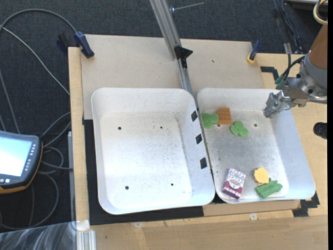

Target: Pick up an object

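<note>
- A wooden bench is standing on dark carpet, carrying two shallow white bins side by side, with a metal rail slanting down toward the gap between them.
- Blue clamps are gripping the board's far corners, and a handheld screen is lying on the floor off the bench's left side, its cables looping behind it.
- The left bin is showing only dark speckles on its floor.
- The right bin is holding every loose item: an orange block is sitting near the far wall, touching a green piece on its left, with a second green piece just beside it on the right.
- Along the near edge, a pink-and-white packet is lying tilted, while a yellow piece is resting against a green toy in the near right corner.
- The grey arm is reaching in from the right, its gripper hanging over the far right corner of the right bin.
- Nothing is sitting between the fingers, and whether they are spread or closed cannot be told from this angle.
- The nearest items, the orange block and second green piece, are lying apart from the gripper, off to its left; the packet and yellow piece are well apart, toward the near edge.
</note>
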Available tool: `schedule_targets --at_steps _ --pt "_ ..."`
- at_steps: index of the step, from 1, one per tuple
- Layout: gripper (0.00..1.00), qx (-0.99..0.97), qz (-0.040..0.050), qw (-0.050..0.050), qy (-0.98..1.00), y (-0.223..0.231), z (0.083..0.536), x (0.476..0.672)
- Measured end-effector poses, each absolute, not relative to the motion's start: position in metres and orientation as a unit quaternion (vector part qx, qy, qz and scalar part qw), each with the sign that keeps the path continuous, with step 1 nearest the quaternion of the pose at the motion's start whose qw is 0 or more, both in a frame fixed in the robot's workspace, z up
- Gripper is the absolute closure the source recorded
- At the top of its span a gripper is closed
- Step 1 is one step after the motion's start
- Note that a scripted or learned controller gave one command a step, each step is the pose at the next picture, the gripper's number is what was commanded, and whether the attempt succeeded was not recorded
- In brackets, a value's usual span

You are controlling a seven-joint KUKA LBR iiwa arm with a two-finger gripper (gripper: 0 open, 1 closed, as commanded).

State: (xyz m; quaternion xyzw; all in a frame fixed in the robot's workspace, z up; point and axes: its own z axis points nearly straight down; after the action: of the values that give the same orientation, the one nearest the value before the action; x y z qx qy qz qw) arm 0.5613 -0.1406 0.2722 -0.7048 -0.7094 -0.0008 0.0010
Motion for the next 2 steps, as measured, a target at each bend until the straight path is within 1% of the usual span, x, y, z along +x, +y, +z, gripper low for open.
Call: schedule_targets --at_steps 2 --pt "1.00 -0.705 0.0001 0.003 -0.710 -0.032 0.252 0.554"
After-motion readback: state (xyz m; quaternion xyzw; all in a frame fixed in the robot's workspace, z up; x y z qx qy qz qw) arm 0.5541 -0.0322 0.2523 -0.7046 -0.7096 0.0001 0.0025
